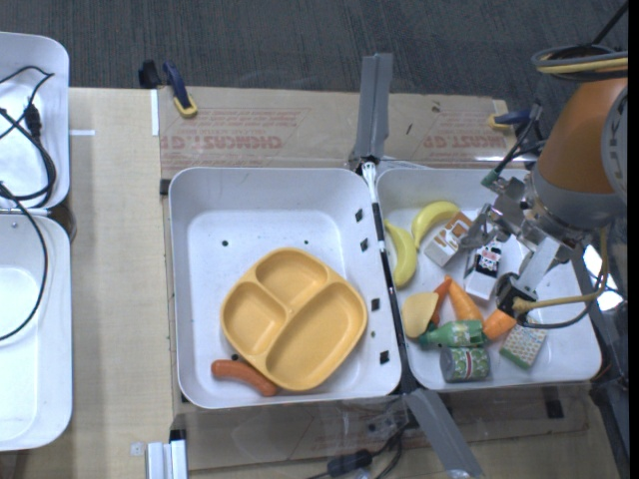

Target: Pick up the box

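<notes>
Yellow divided plate [295, 317], orange sausage [243, 374], yellow bananas [403, 254], white bins [190, 267].

Mirrored red lettering on the cardboard sheet [300, 128] behind the bins, not legible.

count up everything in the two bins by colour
yellow: 4 - divided plate, two bananas, wedge
orange: 3 - sausage, two carrots
green: 3 - bottle, can, sponge
white: 2 - boxes
total: 12
</notes>
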`<action>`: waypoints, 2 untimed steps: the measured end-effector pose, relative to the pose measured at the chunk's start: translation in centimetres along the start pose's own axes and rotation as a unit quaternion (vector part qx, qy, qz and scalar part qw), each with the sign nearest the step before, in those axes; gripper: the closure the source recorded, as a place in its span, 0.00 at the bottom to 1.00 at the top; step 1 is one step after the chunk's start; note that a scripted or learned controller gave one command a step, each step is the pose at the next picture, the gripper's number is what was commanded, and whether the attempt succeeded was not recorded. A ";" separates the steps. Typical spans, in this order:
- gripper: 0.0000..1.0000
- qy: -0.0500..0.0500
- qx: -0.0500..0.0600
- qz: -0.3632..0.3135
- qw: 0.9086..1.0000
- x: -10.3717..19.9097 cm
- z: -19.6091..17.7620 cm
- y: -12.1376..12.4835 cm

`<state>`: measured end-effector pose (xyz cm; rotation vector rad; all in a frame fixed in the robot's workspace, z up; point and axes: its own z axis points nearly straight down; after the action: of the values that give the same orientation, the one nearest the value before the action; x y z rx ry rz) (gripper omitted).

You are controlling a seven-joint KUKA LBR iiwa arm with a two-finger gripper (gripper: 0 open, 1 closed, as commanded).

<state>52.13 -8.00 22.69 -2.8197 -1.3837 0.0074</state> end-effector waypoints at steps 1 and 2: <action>0.00 0.002 -0.004 -0.051 0.999 -9.9 13.2 3.8; 0.00 0.006 0.004 -0.052 0.999 -8.3 13.6 8.6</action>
<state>53.81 -19.90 9.10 -2.7327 -1.5235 -0.0057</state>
